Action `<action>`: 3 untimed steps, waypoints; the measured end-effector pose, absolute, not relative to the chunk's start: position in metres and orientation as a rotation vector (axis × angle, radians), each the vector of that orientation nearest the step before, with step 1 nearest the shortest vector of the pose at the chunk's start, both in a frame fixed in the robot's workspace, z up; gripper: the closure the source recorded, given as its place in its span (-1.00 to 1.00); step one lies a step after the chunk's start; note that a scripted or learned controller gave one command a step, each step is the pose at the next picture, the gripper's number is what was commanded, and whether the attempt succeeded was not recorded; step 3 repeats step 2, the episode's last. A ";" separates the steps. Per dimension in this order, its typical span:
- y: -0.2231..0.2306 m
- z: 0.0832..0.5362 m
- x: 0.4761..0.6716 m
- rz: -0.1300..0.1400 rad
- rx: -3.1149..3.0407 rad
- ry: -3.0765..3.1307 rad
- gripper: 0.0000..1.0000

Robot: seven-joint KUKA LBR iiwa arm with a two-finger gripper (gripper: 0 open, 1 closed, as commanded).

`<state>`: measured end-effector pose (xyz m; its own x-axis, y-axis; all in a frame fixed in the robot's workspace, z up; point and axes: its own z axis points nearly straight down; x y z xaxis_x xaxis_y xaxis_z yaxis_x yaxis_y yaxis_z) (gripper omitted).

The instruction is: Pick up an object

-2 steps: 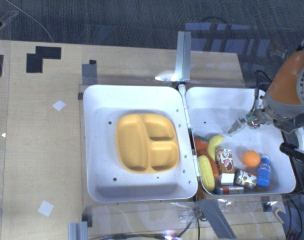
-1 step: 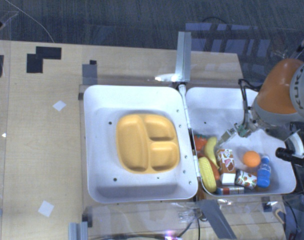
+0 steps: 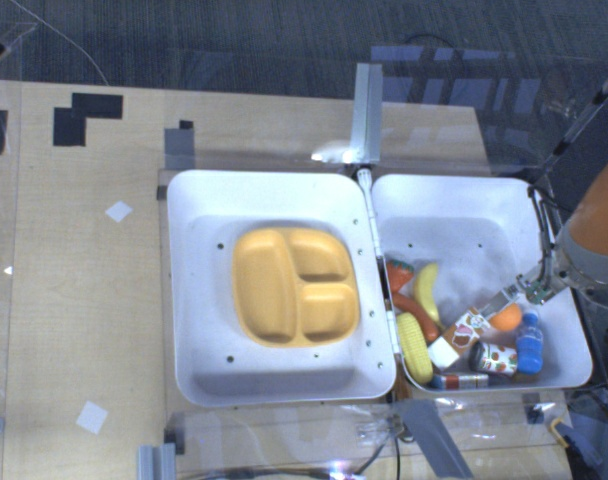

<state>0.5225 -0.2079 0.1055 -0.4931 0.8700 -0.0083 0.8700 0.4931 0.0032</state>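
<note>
The right bin (image 3: pixel 454 218) holds a pile of small items along its near side: a banana (image 3: pixel 426 290), an ear of corn (image 3: pixel 412 346), an orange fruit (image 3: pixel 505 318), a blue bottle (image 3: pixel 529 340), a white cube (image 3: pixel 443 353) and a dark bottle lying flat (image 3: pixel 494 359). My gripper (image 3: pixel 522 292) reaches in from the right and hangs low over the right part of this pile, just above the orange fruit and the blue bottle. Nothing shows held by it.
The left bin (image 3: pixel 199 268) holds a yellow divided plate (image 3: pixel 294 286). A red-orange item (image 3: pixel 399 276) lies against the wall between the bins. The far half of the right bin shows bare white floor. A metal post (image 3: pixel 368 113) stands behind the bins.
</note>
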 end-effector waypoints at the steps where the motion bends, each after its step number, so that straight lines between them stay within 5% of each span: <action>1: -0.204 0.088 0.647 0.006 1.986 2.424 -1.00; 2: -0.175 0.088 0.669 -0.006 1.805 2.564 -1.00; 3: -0.175 0.088 0.669 -0.006 1.805 2.564 -1.00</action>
